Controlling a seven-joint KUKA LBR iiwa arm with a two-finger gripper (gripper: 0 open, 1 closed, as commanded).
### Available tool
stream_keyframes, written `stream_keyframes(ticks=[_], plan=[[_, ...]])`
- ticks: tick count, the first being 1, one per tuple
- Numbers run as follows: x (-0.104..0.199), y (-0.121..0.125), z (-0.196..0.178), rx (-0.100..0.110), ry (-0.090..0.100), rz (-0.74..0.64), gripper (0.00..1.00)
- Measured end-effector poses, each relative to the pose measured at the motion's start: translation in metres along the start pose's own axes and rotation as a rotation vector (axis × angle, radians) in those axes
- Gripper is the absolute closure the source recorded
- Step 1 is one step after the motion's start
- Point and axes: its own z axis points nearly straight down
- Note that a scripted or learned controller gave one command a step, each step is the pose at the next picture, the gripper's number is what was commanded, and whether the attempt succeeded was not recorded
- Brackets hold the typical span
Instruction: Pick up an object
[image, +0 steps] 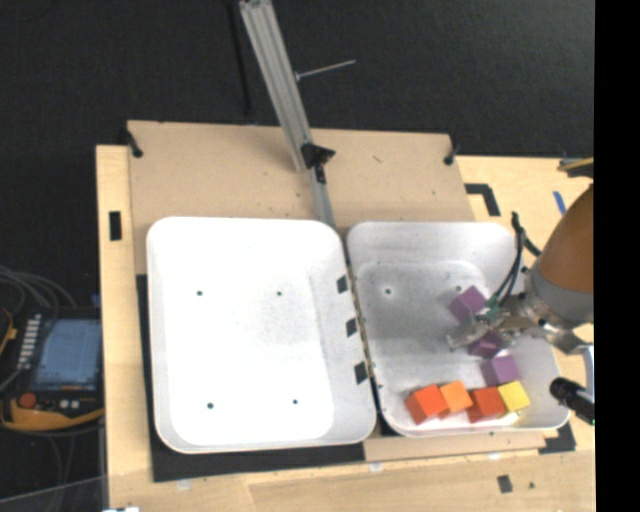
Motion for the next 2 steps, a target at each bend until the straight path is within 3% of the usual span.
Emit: stream_keyframes(ticks=[1, 2], plan=[[0.0, 0.002, -0.012, -0.006, 0.001, 0.005, 1.0], [0.006, 0.0, -0.072, -0.008, 0.0, -0.006, 1.0]])
